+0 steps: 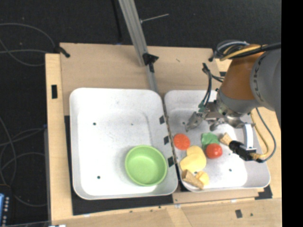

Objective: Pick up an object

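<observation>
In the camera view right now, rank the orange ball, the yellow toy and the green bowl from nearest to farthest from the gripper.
Measured from the gripper:
1. orange ball, in the right bin, just below and left of the gripper.
2. yellow toy, right bin, lower, toward the front edge.
3. green bowl, in the left bin's front right corner.

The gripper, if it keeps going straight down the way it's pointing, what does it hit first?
Probably the bare floor of the right bin. The gripper hangs above it; the orange ball and green piece lie nearer the camera, though depth is unclear.
</observation>
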